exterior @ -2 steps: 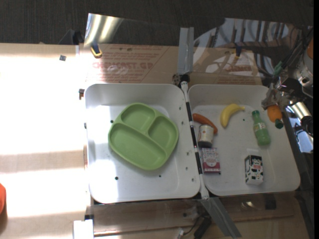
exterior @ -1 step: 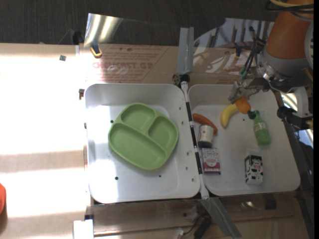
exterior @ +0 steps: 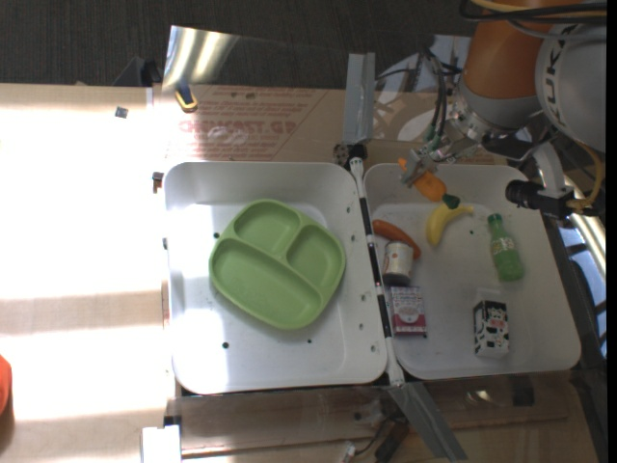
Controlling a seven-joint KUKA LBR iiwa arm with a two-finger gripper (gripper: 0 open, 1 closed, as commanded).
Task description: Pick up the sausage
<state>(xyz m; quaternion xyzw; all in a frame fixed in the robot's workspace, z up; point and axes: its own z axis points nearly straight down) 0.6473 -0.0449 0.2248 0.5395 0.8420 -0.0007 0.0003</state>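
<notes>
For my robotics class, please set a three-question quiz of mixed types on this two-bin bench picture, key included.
1. True or false: the green divided plate lies in the left bin.
2. Multiple choice: what lies closest to the sausage? A) the small can B) the green bottle C) the cow-print carton
3. Fill in: the gripper hangs over the far edge of the right bin, nearest the small ______ carrot, with the banana just beyond it.

Key: 1 true; 2 A; 3 orange.
</notes>
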